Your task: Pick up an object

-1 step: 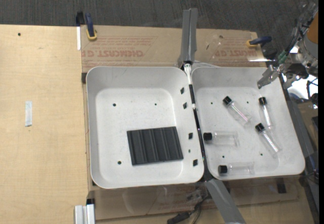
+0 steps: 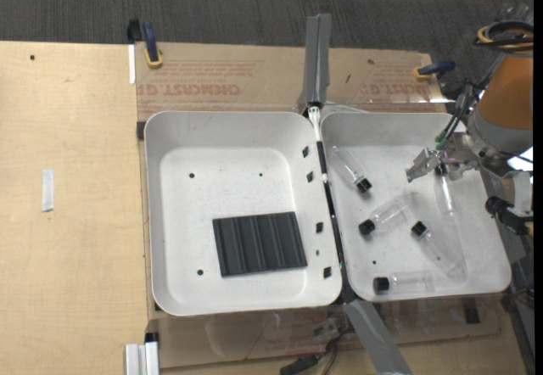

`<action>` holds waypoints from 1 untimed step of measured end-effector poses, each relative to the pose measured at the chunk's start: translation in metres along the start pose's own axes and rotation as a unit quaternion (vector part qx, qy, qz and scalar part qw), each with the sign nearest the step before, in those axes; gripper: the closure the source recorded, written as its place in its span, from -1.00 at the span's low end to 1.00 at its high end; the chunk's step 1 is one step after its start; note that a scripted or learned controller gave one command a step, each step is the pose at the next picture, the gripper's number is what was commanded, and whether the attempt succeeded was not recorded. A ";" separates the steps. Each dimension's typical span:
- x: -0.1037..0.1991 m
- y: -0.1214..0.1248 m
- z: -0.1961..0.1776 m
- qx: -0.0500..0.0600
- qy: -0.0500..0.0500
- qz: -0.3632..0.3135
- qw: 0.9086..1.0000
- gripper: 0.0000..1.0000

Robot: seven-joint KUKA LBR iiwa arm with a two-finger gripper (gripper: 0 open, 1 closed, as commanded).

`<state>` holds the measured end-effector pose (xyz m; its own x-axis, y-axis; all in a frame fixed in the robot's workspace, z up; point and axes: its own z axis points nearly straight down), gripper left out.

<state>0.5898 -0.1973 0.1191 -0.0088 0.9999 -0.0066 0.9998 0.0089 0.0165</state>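
Inspection of the bench, 1 overhead view. 2 white bins are sitting side by side. The left bin (image 2: 170, 195) is holding 1 dark ribbed panel (image 2: 259, 243), lying flat toward its front half. The right bin (image 2: 496, 276) is holding the candidate objects: several clear plastic vials with black caps. 1 vial (image 2: 352, 171) is lying near the divider at the upper left, 1 vial (image 2: 383, 218) is lying near the middle, and 1 vial (image 2: 405, 282) is lying along the front wall. A loose black cap (image 2: 418, 229) is resting just beside the middle vial. At least 1 further clear tube (image 2: 445, 195) is lying toward the right side, though its outline is faint.

The gripper (image 2: 441, 163) is hanging over the upper right part of the right bin. Whether its fingers are spread or closed, I cannot tell; nothing is visibly held.

Risks, in my judgement:

1. The vials are round and smooth, so a closing grip is likely squeezing one sideways and letting it roll off.
2. The clear walls are blending into the white floor, so the descent could be landing beside a tube.
3. The front vial is lying close against the wall, so a finger could be striking the rim.
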 end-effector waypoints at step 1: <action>-0.017 -0.049 0.027 0.009 0.009 -0.012 1.000 -1.00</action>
<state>0.5418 -0.2147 0.0918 -0.0339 0.9994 0.0110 0.9994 0.0339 -0.0019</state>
